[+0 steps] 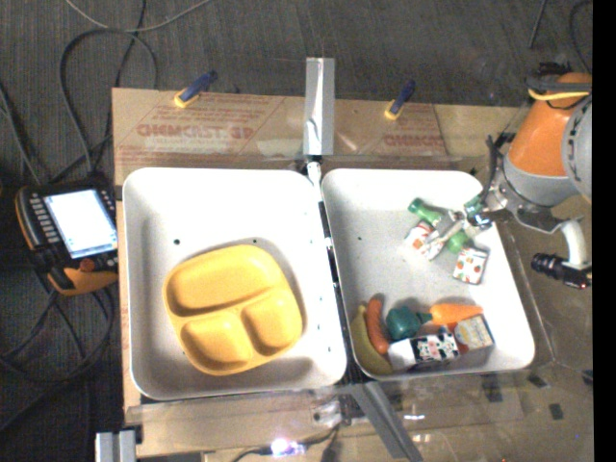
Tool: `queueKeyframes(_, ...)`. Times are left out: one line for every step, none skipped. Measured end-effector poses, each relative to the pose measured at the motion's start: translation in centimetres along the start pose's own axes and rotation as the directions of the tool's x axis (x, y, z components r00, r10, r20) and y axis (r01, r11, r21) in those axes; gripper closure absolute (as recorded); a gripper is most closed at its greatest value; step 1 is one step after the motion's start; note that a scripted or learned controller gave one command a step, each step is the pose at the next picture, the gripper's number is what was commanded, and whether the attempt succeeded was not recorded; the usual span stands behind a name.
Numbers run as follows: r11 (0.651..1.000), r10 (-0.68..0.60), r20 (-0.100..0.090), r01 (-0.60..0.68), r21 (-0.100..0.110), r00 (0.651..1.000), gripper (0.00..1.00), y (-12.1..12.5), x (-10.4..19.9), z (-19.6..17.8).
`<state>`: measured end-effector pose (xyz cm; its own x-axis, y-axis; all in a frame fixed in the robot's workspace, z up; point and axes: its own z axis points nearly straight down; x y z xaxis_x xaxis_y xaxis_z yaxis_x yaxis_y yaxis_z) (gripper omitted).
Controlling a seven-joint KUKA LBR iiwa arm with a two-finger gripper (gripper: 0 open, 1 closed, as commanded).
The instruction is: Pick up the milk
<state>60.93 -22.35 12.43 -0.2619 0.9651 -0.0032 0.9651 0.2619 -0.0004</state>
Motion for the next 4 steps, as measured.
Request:
queueKeyframes(0.991,-0.134,-0.004,0.134,-0.004,0.991,0.00,-4.0,1.5,3.1)
queueKeyframes(0.991,-0.135,-0.003,0.135,-0.006,0.991,1.00,-3.9,1.6,2.1)
queueKeyframes(0.991,-0.137,-0.004,0.137,-0.007,0.991,1.00,-3.8,1.8,1.2)
queueKeyframes(0.974,0.225,0.004,-0.225,-0.009,0.974,1.00,-0.9,4.5,3.3)
